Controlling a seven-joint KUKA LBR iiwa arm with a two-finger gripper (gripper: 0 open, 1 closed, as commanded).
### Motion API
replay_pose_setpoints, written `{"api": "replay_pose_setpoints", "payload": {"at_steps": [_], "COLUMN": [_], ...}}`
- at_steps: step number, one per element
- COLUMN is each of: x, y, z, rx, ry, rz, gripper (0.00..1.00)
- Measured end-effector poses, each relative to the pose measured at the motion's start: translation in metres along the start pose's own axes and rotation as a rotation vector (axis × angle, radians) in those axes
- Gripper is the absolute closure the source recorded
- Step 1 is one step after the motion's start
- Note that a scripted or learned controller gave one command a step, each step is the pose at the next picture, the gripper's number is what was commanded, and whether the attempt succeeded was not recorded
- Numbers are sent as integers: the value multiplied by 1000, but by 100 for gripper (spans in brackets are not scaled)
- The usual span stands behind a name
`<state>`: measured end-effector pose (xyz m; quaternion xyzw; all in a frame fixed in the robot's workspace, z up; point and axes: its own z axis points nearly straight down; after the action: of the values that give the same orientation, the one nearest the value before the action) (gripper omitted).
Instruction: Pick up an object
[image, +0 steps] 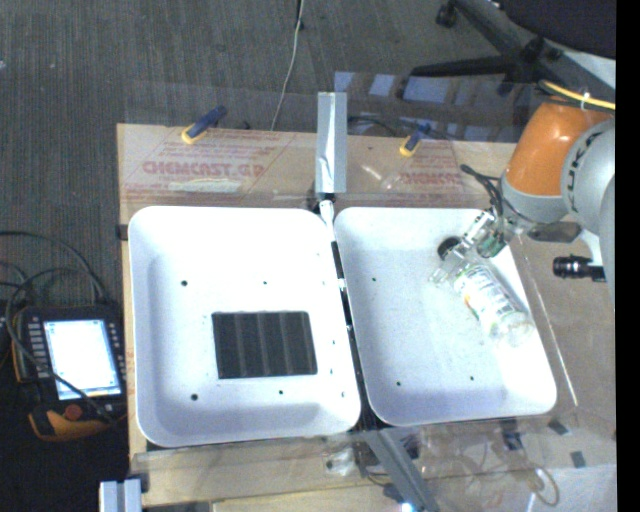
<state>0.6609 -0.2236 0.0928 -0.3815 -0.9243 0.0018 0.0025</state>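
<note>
Your claw (462, 250) low in the right bin (400, 330), clear plastic bottle (492, 297) just beside it, finger state you cannot tell

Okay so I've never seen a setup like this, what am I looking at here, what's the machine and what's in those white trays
This is one picture from a camera fixed above a workbench, looking down at a slant. The grey machine with the orange band at the right is a robot arm, moved by a program. Its grasping end, the pincer, reaches into the right white bin, near its far right corner. Beside it lies a clear plastic bottle, on its side. It is too blurred to tell whether the pincer is gripping anything. The left white bin holds a flat dark ribbed panel. On the floor to the left sits a handheld control screen.
</note>
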Motion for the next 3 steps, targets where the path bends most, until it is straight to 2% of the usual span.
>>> {"api": "replay_pose_setpoints", "payload": {"at_steps": [1, 2, 3], "x": [-2, -1, 33], "y": [2, 6, -32], "z": [0, -10, -59], "rx": [2, 0, -6], "ry": [5, 5, -2], "rz": [-26, -26, 222], "gripper": [0, 100, 100]}}
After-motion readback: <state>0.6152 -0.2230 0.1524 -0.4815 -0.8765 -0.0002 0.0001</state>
